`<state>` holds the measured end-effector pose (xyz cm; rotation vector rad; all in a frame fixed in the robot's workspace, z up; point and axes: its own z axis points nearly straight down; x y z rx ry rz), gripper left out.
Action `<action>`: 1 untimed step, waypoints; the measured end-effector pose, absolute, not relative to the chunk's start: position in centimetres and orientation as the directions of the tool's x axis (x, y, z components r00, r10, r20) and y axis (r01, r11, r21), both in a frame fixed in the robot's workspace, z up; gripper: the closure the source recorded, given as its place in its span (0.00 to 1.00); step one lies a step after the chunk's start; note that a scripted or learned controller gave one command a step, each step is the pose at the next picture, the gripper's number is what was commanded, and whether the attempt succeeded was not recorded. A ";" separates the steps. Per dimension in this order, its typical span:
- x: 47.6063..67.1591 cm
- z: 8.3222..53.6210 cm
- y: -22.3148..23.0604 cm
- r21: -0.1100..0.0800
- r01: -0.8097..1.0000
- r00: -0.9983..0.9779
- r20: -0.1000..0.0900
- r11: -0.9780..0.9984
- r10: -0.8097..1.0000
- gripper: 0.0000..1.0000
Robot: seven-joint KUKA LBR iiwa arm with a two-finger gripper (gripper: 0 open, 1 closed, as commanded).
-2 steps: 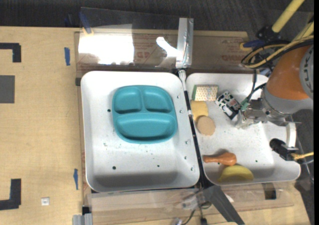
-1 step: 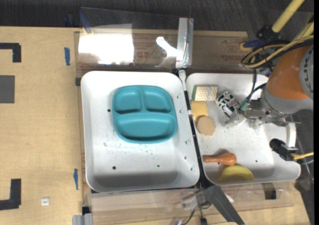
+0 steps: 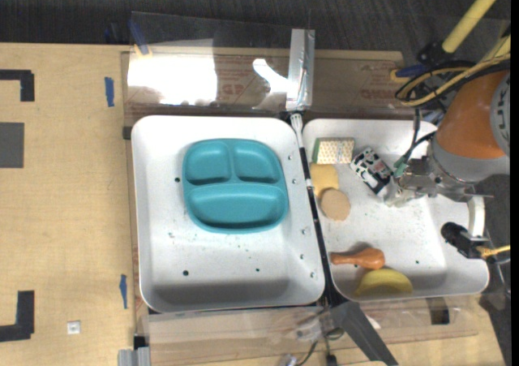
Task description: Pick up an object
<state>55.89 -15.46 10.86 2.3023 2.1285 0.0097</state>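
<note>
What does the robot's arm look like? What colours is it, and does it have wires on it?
The arm is chunky and rounded, grey with a bright orange band near the wrist. Below that sits a grey metal end part, the gripper, small and boxy with silvery bits. A thin black cable curls along the wrist. Behind the arm lie yellow and black cables, though I cannot tell whether they join it.

Two white bins hold the items. A teal divided plate sits far from the gripper. Just beside the gripper lies a black-and-white patterned object; farther off, a green-checked sponge, a tan disc, an orange piece and a yellow banana.
</note>
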 end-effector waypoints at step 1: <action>55.9 10.8 -15.5 0.008 0.997 0.078 0.001 -0.078 0.997 0.00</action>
